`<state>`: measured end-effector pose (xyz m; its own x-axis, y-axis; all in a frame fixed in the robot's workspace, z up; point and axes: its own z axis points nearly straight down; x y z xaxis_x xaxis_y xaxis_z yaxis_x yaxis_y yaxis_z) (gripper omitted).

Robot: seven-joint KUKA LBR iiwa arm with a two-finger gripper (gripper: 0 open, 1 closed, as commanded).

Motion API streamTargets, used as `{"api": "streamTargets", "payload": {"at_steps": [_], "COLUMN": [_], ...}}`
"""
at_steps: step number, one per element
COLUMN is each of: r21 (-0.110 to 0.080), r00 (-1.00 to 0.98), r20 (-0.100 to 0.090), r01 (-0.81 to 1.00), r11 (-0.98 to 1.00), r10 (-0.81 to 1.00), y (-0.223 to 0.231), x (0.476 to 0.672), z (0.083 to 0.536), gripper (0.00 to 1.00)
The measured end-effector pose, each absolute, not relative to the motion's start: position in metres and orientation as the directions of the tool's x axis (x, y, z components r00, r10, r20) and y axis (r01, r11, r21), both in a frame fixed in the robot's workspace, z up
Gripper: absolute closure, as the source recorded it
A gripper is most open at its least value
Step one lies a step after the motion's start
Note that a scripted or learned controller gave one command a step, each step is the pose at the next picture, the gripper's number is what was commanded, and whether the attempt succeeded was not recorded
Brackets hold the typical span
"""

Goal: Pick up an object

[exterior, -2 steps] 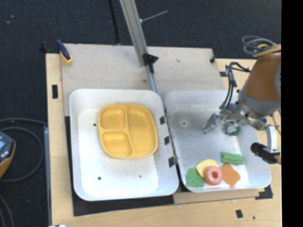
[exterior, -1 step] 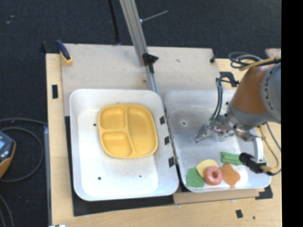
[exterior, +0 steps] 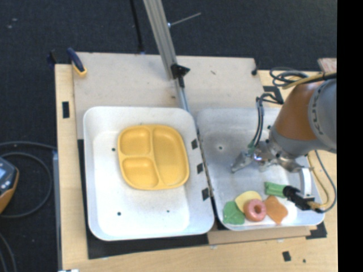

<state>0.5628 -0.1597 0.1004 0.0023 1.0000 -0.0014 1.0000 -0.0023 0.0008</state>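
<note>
Several small toy foods lie in a cluster at the front of the right bin (exterior: pixel 227 129): a green piece (exterior: pixel 232 213), a yellow piece (exterior: pixel 247 199), a pink ring-shaped donut (exterior: pixel 255 210), an orange piece (exterior: pixel 277 209) and a small green stick (exterior: pixel 274 188). My gripper (exterior: pixel 238 164) hangs over the bare middle of the right bin, up and to the left of the cluster and apart from it. Nothing shows in its grasp. The grey and orange arm (exterior: pixel 303 120) reaches in from the right.
The left bin (exterior: pixel 102 208) holds a yellow divided plate (exterior: pixel 153 156) near its middle. A slanted metal post (exterior: pixel 161 30) rises behind the bins. Cables lie at the bench's far right, and a blue-and-yellow clamp (exterior: pixel 76 62) sits at its far left corner.
</note>
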Motion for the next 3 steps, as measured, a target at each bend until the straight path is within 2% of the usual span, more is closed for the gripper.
{"api": "streamTargets", "payload": {"at_steps": [1,3], "r21": [0.007,0.007], "r00": [0.005,-0.003], "r20": [0.000,-0.002], "r01": [1.000,1.000], "r11": [-0.005,0.003], "r10": [1.000,1.000], "y": [-0.160,-0.160], "x": [0.565,0.561], "z": [0.114,0.214], "gripper": [1.00,1.00]}}
